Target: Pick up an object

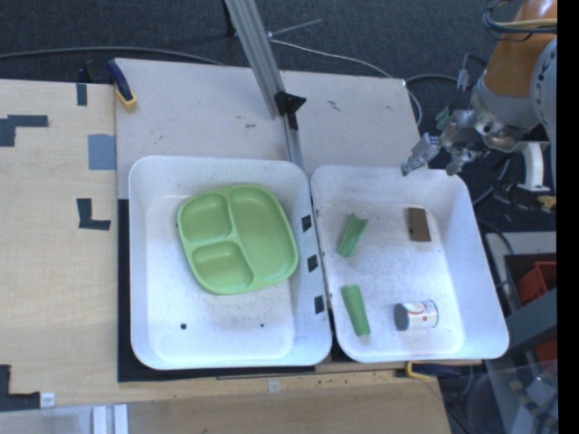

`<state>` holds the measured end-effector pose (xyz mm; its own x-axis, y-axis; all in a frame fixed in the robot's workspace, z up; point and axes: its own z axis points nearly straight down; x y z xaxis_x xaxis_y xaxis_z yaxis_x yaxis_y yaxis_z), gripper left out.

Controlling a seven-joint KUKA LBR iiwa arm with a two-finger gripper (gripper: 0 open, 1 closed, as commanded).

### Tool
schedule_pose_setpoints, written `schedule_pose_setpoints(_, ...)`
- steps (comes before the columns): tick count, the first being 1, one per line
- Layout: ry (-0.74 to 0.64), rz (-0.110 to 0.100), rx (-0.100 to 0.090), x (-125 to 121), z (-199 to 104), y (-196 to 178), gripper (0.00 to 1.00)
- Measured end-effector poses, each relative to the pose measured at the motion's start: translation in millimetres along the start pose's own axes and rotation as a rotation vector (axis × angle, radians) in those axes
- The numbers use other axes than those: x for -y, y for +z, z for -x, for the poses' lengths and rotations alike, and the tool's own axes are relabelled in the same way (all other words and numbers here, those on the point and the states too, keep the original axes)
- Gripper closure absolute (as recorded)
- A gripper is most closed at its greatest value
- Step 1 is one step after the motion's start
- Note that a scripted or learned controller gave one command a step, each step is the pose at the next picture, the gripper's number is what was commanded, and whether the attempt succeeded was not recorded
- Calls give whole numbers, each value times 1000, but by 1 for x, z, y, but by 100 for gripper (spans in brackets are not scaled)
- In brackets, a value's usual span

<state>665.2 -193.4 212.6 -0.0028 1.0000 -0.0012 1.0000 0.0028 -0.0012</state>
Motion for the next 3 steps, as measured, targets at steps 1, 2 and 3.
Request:
schedule_pose_setpoints(1, 0, 0, 0, 0, 0, 0, 0)
schedule_pose_setpoints(2, 0, -4, 0, -2, 0, 44, 0)
schedule_pose_setpoints(3, 0, -4, 0, -3, 2, 88, 0)
